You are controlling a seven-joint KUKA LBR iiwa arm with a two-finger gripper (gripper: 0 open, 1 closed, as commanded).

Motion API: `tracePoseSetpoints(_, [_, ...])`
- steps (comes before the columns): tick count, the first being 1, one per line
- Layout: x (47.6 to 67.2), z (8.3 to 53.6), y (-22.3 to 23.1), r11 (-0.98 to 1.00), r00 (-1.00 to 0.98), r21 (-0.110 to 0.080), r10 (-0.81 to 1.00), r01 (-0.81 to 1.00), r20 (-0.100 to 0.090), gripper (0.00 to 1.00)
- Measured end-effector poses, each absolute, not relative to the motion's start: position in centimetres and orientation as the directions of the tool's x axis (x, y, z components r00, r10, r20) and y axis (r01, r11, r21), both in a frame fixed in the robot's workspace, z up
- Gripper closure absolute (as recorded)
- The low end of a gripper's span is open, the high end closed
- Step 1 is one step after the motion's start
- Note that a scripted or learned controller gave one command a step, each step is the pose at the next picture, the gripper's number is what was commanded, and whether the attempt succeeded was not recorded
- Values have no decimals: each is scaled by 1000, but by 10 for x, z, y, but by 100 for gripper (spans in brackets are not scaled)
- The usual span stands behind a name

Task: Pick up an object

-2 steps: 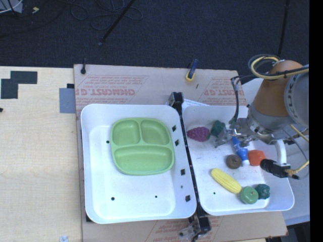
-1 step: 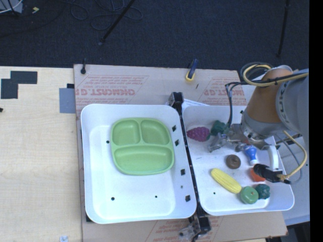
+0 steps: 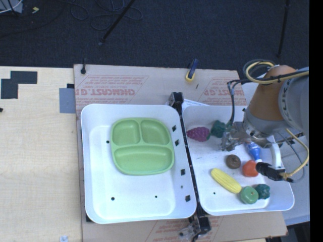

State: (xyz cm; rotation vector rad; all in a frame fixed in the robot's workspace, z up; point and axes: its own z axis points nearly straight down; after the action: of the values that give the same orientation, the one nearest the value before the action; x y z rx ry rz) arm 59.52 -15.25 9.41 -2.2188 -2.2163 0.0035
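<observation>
1. Two white bins are seen side by side on the surface; the right bin is taken as the landmark.
2. The tool is seen low inside the right bin, near its middle, under the grey arm that reaches in from the right.
3. Whether the tool is open or closed cannot be told, and nothing can be seen held in it.
4. A purple fruit lies in the right bin's upper left part, and a dark green item lies just beside it, near the tool.
5. A brown round item lies just below the tool, apart from it.
6. A blue item and an orange item are seen toward the bin's right side.
7. A yellow corn cob lies in the bin's lower middle.
8. A light green round item and a dark green piece are seen touching at the bin's lower right.
9. The left bin, adjoining the right bin's left wall, holds a green divided plate.
</observation>
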Motion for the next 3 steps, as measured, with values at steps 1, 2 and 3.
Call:
tracePoseSetpoints(1, [590,129,-158,-2,2,-8,1000,1000,2,100])
tracePoseSetpoints(2, [596,168,-156,-1,1,-5,1000,1000,1,100])
tracePoseSetpoints(3, [594,210,-158,-1,1,-6,1000,1000,2,100])
